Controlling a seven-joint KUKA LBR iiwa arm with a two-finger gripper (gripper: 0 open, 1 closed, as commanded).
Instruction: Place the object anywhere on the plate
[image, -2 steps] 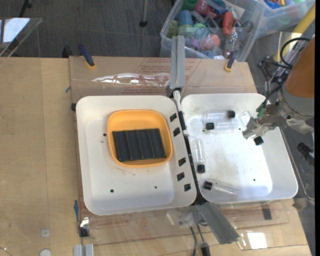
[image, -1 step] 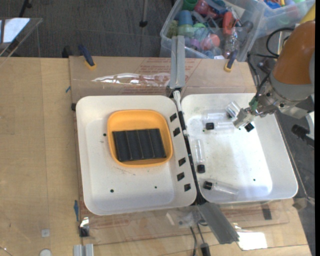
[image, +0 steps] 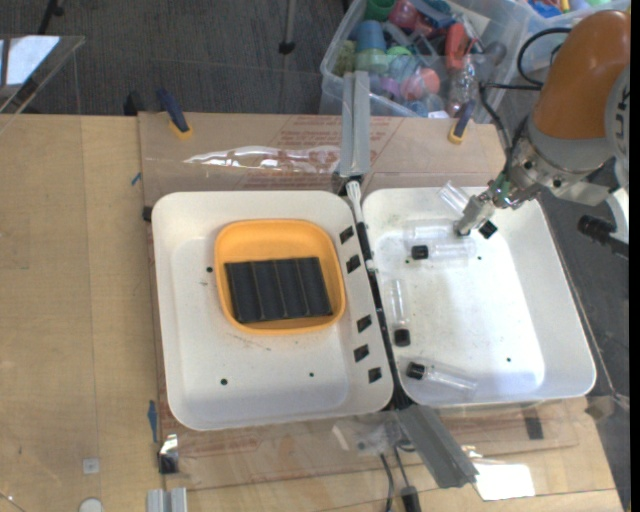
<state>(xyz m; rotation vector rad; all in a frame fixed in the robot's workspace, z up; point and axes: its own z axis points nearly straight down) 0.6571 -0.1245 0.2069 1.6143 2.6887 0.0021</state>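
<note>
So far nothing has reached the plate (image: 228, 243), as far as I can judge. Taking the big things first: two white bins sit side by side, the left bin (image: 190, 390) carrying the orange plate with a dark ribbed block (image: 278, 289) lying flat across its middle, and the right bin (image: 560, 330) just beside the plate's bin, across the shared wall. The grey arm (image: 585, 70) leans in over the far corner of that right bin, well apart from the plate.

Its gripper (image: 466, 226) is down near the bin floor at that far side; whether the pincer is spread or pressed together I cannot tell.

Smaller still are several clear tubes with black caps scattered in the right bin: one (image: 436, 252) just beside the gripper tip, one (image: 398, 308) close to the dividing wall, one (image: 440, 376) at the near side. Which is the intended object I cannot say.

The pick and the carry both look still to do. Only the plate's orange border is bare, so a landing spot is tight, and the divider must be cleared.
</note>
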